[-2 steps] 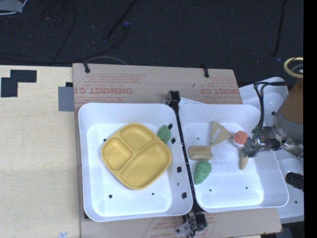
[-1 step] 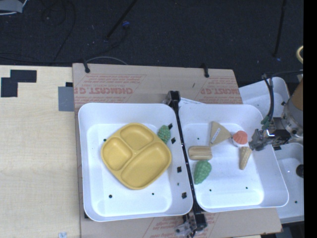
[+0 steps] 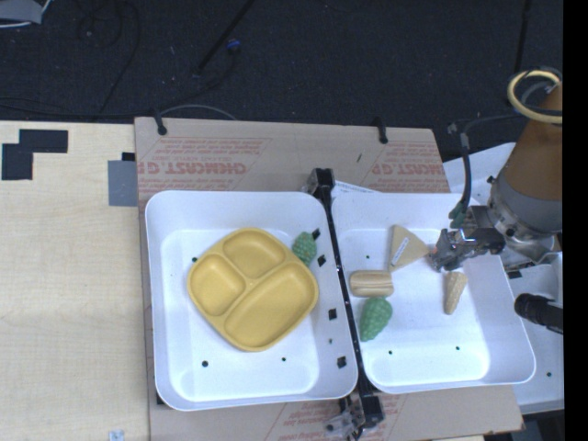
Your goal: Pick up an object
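Camera view, setting: two white bins sit side by side on the worktop (image 3: 73, 274); the arm (image 3: 537, 168) reaches in over the right bin (image 3: 501, 361).
Camera view, hand: the hand (image 3: 447, 254) hangs low at the right bin's upper right, just above the waffle cone (image 3: 454, 291) and beside the cheese wedge (image 3: 405, 245). Whether it is open or closed I cannot tell; nothing is visibly gripped.
Camera view, nearest thing: the waffle cone lies flat on the bin floor, wide end toward the hand, tip pointing to the near rim, apart from the other pieces.
Camera view, other candidates: the cheese wedge at the upper middle of the right bin; a tan bread roll (image 3: 371, 284) near the divider, touching a green grape bunch (image 3: 375, 318) below it.
Camera view, left bin: the left bin (image 3: 170, 237) holds a yellow divided plate (image 3: 253, 288) with a small green broccoli piece (image 3: 305, 245) at its upper right edge.
Handling, judged: these look like toy foods, so probably light, rigid and smooth, apt to skid or roll when nudged.
Where to grip, judged: across the cone's wide end, where the taper is least likely to squeeze it out; the thin tip would slip.
Risk, judged: the cone may pivot away on contact.
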`<action>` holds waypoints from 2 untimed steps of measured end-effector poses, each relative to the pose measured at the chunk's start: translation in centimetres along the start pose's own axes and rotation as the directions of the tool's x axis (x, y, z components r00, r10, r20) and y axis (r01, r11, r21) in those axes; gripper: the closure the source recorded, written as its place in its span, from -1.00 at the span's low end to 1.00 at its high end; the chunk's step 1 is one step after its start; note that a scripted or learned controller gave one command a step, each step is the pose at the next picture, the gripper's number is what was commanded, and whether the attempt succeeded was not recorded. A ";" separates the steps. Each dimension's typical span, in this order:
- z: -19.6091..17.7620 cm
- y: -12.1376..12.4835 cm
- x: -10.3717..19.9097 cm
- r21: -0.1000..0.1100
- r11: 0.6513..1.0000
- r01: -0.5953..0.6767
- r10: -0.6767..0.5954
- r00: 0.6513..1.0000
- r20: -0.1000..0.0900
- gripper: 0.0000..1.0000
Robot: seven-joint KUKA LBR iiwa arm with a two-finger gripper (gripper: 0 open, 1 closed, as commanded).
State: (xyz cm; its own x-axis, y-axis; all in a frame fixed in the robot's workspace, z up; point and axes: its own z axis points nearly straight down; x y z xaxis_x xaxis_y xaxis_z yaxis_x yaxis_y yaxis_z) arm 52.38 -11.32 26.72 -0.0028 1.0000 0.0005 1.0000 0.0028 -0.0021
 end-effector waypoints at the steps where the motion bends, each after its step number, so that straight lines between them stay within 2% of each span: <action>1: -0.3 1.6 4.9 0.000 1.000 0.000 0.000 1.000 0.000 1.00; 2: -0.1 3.5 9.0 0.000 1.000 0.001 -0.001 1.000 0.000 1.00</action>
State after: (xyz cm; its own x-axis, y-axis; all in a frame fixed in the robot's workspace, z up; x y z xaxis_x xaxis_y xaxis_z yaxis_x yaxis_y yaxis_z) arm 55.84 -2.26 26.79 -0.0035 1.0000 0.0004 1.0000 0.0035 -0.0019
